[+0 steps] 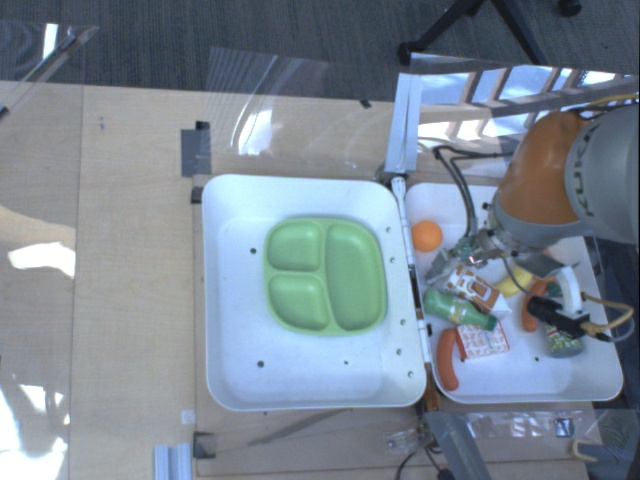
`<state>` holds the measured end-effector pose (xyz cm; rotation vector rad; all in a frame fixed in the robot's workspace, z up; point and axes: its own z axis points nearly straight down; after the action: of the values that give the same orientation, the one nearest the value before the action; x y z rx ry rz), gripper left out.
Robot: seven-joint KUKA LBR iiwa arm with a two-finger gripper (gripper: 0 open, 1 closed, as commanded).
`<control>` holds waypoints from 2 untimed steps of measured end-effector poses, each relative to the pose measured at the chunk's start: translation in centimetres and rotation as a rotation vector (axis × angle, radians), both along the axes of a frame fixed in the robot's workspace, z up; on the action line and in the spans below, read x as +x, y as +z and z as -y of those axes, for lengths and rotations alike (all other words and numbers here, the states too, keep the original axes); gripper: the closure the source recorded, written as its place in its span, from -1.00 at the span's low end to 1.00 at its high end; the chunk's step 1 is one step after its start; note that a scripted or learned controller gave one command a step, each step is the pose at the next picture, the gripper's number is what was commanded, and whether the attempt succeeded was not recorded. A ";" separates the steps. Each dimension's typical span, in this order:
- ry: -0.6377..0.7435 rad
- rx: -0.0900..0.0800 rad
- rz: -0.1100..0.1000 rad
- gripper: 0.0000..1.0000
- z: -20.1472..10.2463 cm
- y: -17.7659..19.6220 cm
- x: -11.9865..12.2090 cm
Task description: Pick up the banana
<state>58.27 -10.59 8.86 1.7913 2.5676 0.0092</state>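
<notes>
Bench (110, 268) of pale wood carries two shallow white bins side by side. Left bin (230, 368) holds a green divided plate (328, 274) with three compartments, sitting roughly at its centre. Right bin (600, 373) holds the clutter.

Arm (580, 173) enters from 3 o'clock, grey with the orange band over the upper part of the right bin. Gripper (478, 251) sits low in the right bin, at about 9 o'clock from the orange band, among the objects; cables loop up behind it toward 12 o'clock. Claw state: cannot tell from this view, the wrist and cabling cover it, and no object can be confirmed as held.

Banana (511, 285): a small yellow patch shows just at 4 o'clock from the gripper, near the middle of the right bin, mostly covered by the arm and neighbouring items. Whether the gripper touches it cannot be told.

Other contents of right bin:
- orange ball (427, 235) at 10 o'clock from the gripper, near the bin's left wall, apart from the rest.
- green bottle (459, 309) lying on its side at 7 o'clock from the gripper.
- small red-and-white box (482, 342) just at 5 o'clock from the bottle.
- red sausage-shaped item (447, 359) at the bin's 7 o'clock corner, beside the box.
- orange carrot-like item (530, 309) at 4 o'clock from the banana.
</notes>
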 end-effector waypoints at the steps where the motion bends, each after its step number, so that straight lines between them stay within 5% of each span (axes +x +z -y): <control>1: 0.025 0.008 -0.048 -1.00 1.2 -0.1 8.0; 2: 0.084 -0.001 -0.002 -1.00 0.6 0.0 1.8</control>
<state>60.07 -11.15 8.81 1.6833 2.6416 0.0066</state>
